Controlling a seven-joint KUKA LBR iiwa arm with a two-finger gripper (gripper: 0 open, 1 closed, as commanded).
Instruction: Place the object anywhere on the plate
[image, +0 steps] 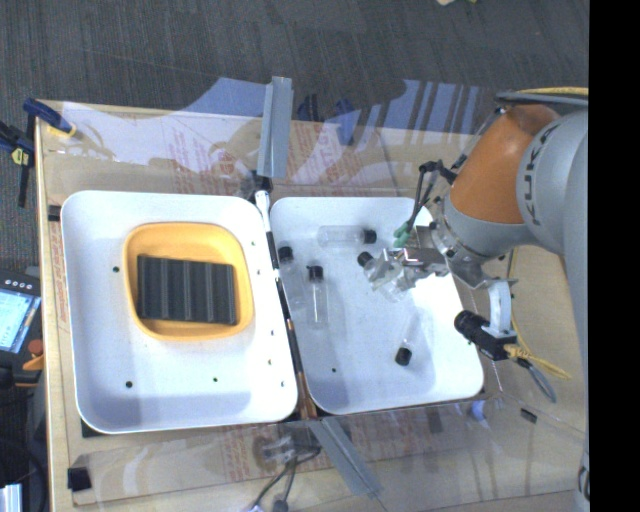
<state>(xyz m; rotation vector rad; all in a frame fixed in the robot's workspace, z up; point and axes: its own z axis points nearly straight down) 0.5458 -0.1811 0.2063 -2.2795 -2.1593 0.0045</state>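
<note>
Two bins side by side on the bench (150, 150). In the left bin (90, 360), a plate (187, 240) bearing a ridged block (187, 288). In the right bin (350, 380), several small vials: one (316, 292) near its middle, another (343, 236) behind, a third (407, 342) toward the front right. Above the right bin's far right part, the gripper (392, 270).

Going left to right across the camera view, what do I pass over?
Left bin → yellow plate with its dark ridged insert → right bin → clear vial with black cap → gripper → orange band.
</note>
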